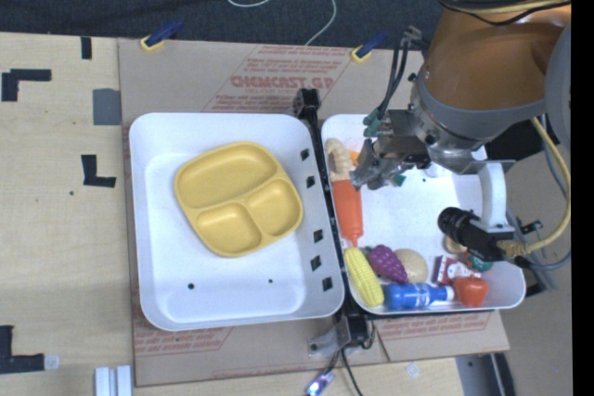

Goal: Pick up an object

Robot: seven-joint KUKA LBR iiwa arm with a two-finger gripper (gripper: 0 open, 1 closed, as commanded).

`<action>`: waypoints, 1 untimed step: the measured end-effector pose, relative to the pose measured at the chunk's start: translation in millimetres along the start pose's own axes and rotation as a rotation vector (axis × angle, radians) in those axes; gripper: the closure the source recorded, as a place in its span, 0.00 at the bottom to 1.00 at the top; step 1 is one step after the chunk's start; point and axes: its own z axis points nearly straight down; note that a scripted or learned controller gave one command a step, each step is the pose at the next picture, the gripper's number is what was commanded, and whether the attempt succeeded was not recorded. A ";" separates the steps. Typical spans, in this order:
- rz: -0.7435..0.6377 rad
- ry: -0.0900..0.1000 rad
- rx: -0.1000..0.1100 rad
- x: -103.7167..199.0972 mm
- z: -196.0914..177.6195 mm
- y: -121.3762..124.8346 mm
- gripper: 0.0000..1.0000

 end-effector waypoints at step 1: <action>0.005 -0.001 0.002 4.8 -23.4 0.0 1.00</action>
